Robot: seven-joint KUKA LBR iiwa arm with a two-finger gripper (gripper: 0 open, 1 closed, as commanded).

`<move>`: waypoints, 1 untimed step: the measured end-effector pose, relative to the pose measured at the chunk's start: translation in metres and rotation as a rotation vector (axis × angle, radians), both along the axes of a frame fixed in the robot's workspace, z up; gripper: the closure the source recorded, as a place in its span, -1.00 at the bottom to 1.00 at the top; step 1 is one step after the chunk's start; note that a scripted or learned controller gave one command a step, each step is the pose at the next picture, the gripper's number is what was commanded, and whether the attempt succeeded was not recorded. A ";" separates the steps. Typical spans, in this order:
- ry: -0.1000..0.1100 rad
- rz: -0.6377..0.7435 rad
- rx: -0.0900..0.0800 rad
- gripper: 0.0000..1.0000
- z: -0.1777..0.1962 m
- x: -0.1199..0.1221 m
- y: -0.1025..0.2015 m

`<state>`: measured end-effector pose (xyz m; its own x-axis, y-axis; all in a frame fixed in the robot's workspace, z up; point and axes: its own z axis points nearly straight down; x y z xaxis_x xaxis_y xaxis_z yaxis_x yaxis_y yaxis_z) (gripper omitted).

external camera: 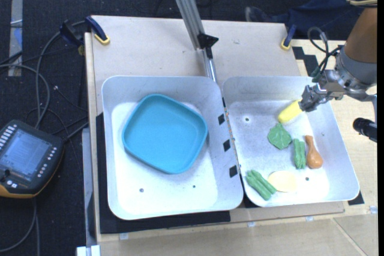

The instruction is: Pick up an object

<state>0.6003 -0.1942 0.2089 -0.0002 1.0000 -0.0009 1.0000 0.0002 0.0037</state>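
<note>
**Gripper on the yellow piece in the right bin**

Nearest the camera, below the gripper, lie a green pod [260,183] and a pale disc [283,181]. Closer to it sit a green strip [299,153], an orange piece [312,153] and a green lump [279,136]. The gripper [307,102] is clamped on the yellow piece [290,113]. Far left, a blue plate [165,133].

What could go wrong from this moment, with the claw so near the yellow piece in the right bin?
1. The claw meets the small yellow plastic piece at its end, so it may slip out.
2. The leafy green toy lies close below and could get pushed.
3. The shallow white right bin may shift if pressed.
</note>
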 end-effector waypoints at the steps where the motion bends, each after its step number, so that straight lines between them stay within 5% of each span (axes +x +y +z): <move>1: -0.001 0.000 0.000 1.00 0.053 0.001 0.000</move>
